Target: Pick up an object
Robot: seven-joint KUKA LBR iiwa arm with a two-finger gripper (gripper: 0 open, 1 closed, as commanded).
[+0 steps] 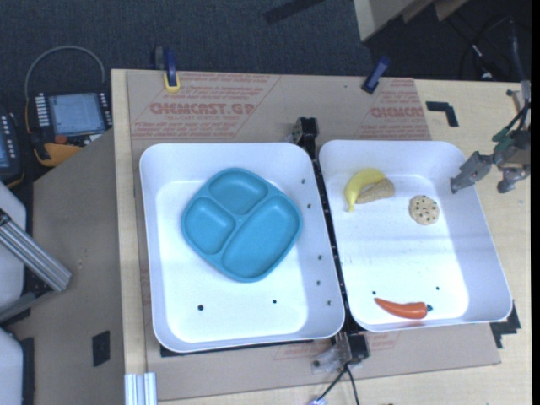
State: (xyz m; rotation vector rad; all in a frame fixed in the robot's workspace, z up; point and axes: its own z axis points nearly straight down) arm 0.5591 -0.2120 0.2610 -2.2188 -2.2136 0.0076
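In the right bin (472,251) lie a yellow banana (367,188) at the back, a round cookie (423,210) just right of it, and a red chili pepper (402,308) near the front wall. My gripper (488,178) hovers over the right bin's far right rim, to the right of the cookie. It is open, with its two grey fingers spread and nothing between them. The left bin (169,302) holds a blue divided plate (242,223).
Both bins rest on a cardboard sheet (253,108) clamped at the back. A black bracket (306,130) sits between the bins at the back. A pendant with a screen (74,113) lies off the bench at far left. Bare white floor lies between the cookie and the pepper.
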